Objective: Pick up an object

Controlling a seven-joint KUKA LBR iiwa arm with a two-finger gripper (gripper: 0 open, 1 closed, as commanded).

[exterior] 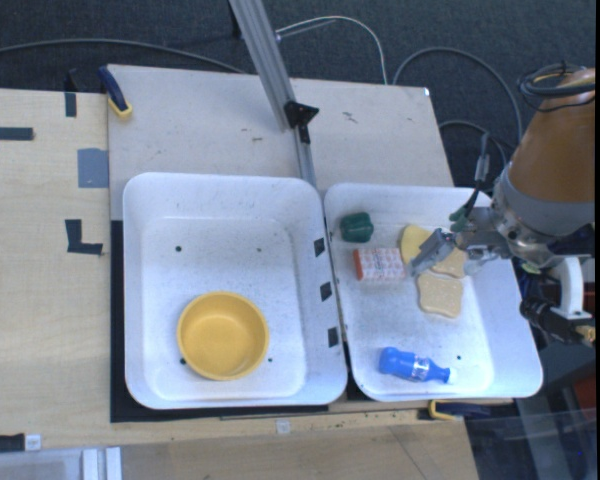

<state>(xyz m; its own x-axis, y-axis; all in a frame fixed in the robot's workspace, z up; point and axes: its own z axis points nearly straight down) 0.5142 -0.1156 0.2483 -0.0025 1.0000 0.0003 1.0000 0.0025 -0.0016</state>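
Bins sit side by side: the left bin [150, 218] carries a yellow bowl [223, 335] toward its near edge. In the right bin [500, 358], the gripper [432, 253] hangs low over the middle, its fingers parted narrowly with nothing visibly between them, tips just above a tan bread-like piece [441, 295] and beside a yellow piece [413, 239]. A red-and-white box [379, 264] lies just left, a green object [356, 228] toward the far left corner, a blue bottle [412, 365] near the front edge.
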